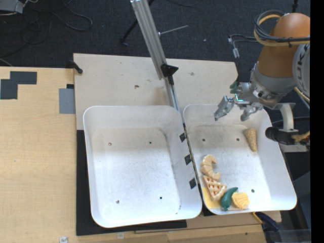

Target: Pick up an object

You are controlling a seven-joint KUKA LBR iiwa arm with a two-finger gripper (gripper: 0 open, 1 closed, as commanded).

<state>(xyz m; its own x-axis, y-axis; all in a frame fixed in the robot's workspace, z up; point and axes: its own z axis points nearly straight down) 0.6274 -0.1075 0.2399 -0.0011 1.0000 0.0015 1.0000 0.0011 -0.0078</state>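
Note:
My gripper (234,113) hangs over the back edge of the right bin (276,166), its two grey fingers spread apart with nothing between them. A tan cone (251,138) lies in that bin below and to the right of the fingers. Near the bin's left wall lies a curled beige pastry piece (209,167). Below it rests an orange waffle-like wedge (215,189). A green pepper-like piece (227,197) and a yellow ridged piece (241,200) sit at the front of the bin.
The left bin (96,135) stands beside the right one, with black clips (186,158) along the shared wall. A slanted metal rail (152,39) rises behind the bins. The arm's orange band (283,39) looms at the right.

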